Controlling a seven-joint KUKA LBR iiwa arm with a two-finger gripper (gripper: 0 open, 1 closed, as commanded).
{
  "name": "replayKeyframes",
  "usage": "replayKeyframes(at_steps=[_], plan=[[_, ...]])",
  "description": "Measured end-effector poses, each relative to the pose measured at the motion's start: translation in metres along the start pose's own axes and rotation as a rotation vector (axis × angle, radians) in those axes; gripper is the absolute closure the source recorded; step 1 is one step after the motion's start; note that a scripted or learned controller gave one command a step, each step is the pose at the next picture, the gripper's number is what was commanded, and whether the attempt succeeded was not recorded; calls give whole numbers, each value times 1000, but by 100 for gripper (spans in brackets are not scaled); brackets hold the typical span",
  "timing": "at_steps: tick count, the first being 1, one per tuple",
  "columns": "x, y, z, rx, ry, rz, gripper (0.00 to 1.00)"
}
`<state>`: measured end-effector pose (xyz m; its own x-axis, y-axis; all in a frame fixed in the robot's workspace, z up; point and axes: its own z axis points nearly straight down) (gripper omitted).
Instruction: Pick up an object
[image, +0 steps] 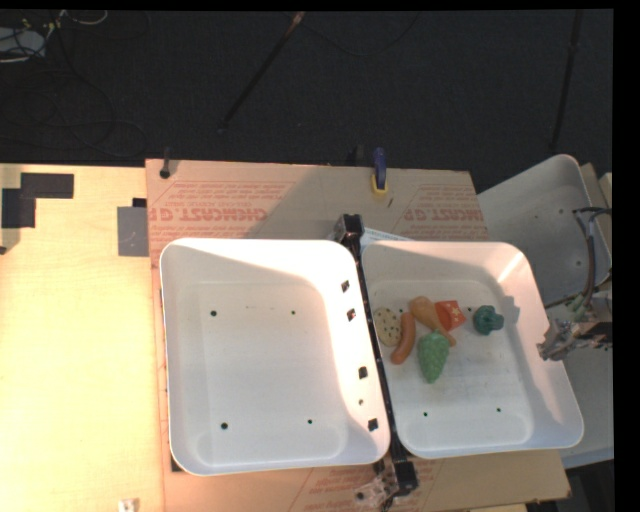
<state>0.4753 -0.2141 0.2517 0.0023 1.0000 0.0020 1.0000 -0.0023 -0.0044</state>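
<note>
While the left bin (260, 355) fills the centre-left of the frame with a bare white floor, the right bin (470, 420) holds a small cluster of toys in its upper middle; a round tan piece with dots (387, 322) lies nearest the divide between the bins, touching an orange-red sausage shape (404, 341); an orange carrot-like piece (428, 314) lies across the cluster, with a red block (450, 315) just beside it on the right; a green leafy-looking piece (433, 356) sits below them, and a teal piece (487, 320) rests a little apart to the right; both bins rest on brown cardboard (250, 205) on the pale counter (70, 350); at the right edge of the frame, outside the right bin's rim, the gripper (572, 338) appears among cables, well apart from the toys; whether it is open or closed cannot be told.
</note>
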Motion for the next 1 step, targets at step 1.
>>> replayKeyframes(at_steps=[1], plan=[[-1, 0, -9, 1, 1, 2, 100]])
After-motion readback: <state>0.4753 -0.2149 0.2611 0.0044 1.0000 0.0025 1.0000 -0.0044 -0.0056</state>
